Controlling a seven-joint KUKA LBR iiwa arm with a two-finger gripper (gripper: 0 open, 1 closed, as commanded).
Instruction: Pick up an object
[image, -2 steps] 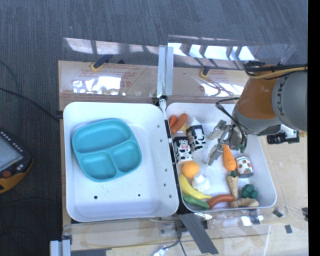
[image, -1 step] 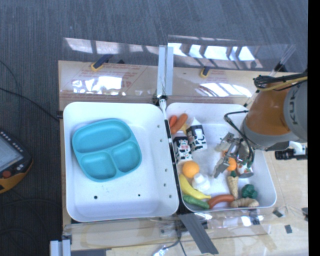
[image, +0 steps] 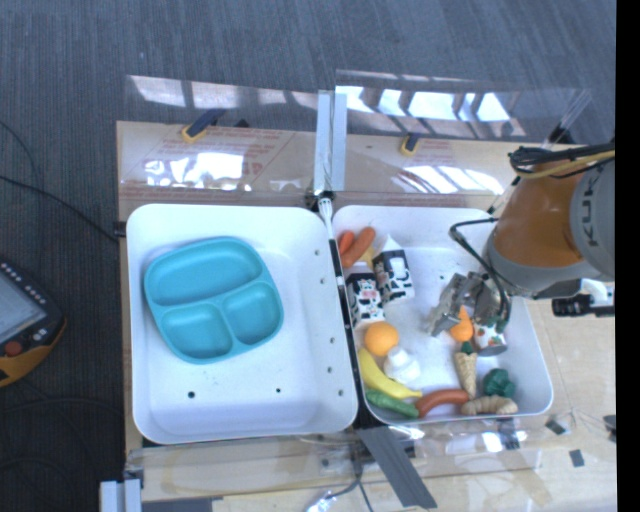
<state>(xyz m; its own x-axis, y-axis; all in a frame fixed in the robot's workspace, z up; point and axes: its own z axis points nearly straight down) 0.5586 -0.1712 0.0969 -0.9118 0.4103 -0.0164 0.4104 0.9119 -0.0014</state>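
My gripper (image: 458, 312) hangs low over the right side of the right bin (image: 530, 350), reaching in from the right under the orange wrist band. Just below its tip, a small orange toy piece (image: 461, 333) lies touching or almost touching it; whether it is gripped cannot be made out. A pale carrot-like cone (image: 466, 368) lies right below that. Further left in this bin are an orange ball (image: 380, 338), a yellow banana (image: 374, 374) and two cow-patterned pieces (image: 393, 275).
Along the right bin's front edge lie a red sausage (image: 440, 400), a green pepper (image: 396, 404), a green broccoli (image: 497, 381) and a tan root (image: 490, 405). Orange sausages (image: 357, 243) sit at its back left. In the left bin (image: 300, 400) is a blue divided plate (image: 212, 297).
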